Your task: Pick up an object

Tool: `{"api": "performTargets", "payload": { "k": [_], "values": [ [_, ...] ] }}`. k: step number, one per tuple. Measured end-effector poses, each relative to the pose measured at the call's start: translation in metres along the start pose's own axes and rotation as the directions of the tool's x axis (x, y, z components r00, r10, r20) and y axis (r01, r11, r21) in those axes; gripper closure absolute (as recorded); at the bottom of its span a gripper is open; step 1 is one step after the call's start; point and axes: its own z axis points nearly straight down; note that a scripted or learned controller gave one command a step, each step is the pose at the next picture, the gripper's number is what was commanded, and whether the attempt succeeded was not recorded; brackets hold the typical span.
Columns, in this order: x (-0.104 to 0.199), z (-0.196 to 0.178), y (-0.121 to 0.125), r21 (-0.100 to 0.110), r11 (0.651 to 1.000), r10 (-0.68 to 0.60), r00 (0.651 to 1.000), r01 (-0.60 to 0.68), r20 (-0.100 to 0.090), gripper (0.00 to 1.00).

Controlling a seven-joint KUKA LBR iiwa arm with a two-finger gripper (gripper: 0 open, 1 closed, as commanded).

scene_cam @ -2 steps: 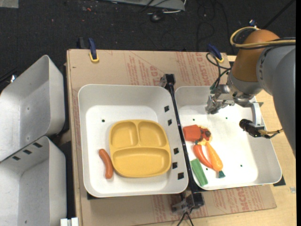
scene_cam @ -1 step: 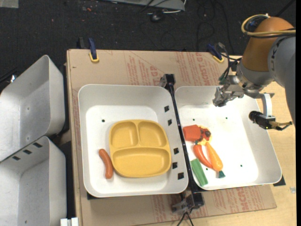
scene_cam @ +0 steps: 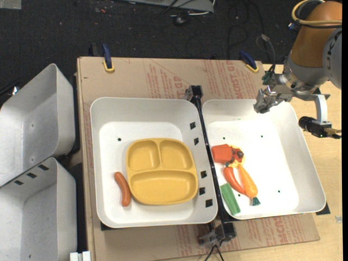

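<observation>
Two shallow white bins sit side by side on a brown board in the middle of the frame. The left bin (scene_cam: 103, 162) holds a yellow divided plate (scene_cam: 161, 171) with three compartments, lying flat near the bin's centre. Just beside the plate's lower left edge lies an orange-brown sausage (scene_cam: 123, 188), close to the plate, though whether they touch is hard to tell.

The right bin (scene_cam: 293, 162) holds a small cluster of toy food toward its left side, close to the divider between the bins. At the top of the cluster is an orange-red block-shaped piece (scene_cam: 223, 153) with a small dark part at its right. Below it a red chili pepper (scene_cam: 234, 180) and an orange carrot (scene_cam: 247, 182) lie side by side on a slant, touching or nearly so (the carrot has a green tip at its lower end). A green piece (scene_cam: 230, 198) lies at the lower left of the cluster, against the bin's left slope.

The arm enters from the upper right of the frame, its orange band high in the corner. The gripper (scene_cam: 262, 105) hangs over the upper edge of the right bin, well apart from the cluster of food, with nothing visible between its tips; whether it is parted or closed cannot be told from this angle.
</observation>
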Motion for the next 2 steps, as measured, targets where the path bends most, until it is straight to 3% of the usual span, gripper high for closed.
{"api": "performTargets", "payload": {
  "k": [2],
  "values": [
    [0.11, -0.009, -0.026, 0.009, 1.0, -0.006, 1.0, 0.006, -0.005, 1.0]
  ]
}}
